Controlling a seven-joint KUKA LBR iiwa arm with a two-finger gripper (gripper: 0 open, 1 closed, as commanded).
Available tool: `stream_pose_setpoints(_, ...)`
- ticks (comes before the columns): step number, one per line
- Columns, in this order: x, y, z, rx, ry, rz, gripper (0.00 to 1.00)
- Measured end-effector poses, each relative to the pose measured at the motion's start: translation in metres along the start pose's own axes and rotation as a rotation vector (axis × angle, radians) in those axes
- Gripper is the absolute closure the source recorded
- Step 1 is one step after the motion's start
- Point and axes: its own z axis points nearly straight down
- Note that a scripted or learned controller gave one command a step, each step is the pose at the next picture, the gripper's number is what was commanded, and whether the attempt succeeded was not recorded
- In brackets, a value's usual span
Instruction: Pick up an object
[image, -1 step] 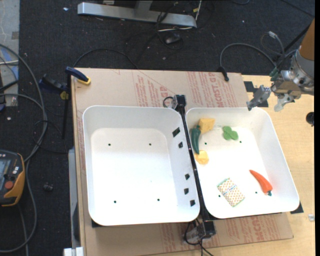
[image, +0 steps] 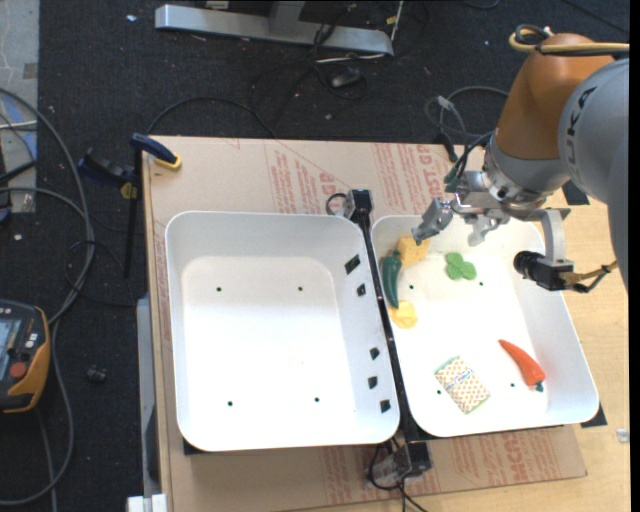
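Our pincer (image: 455, 222), jaws spread and empty, hangs just right of the small yellow plastic toy (image: 410, 249), which we judge light, rigid, best pinched across its middle.

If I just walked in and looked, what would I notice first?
Probably the big grey and orange robot arm reaching in from the right, its pincer hanging over the far end of the right bin. Next, the colourful bits in that bin: a red-orange pepper near the front right, a green pepper and yellow pieces along its left wall, and a small green blob.
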Motion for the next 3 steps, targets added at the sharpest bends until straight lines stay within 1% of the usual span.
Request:
stream_pose_setpoints(1,-0.051,0.012,0.03,-0.003,-0.003,-0.057,0.0)
stream_pose_setpoints(2,-0.019,-0.013,0.121,0.001,-0.001,0.006,0.0)
stream_pose_setpoints(3,-0.01,0.005,0.116,-0.004,-0.005,0.012,0.0)
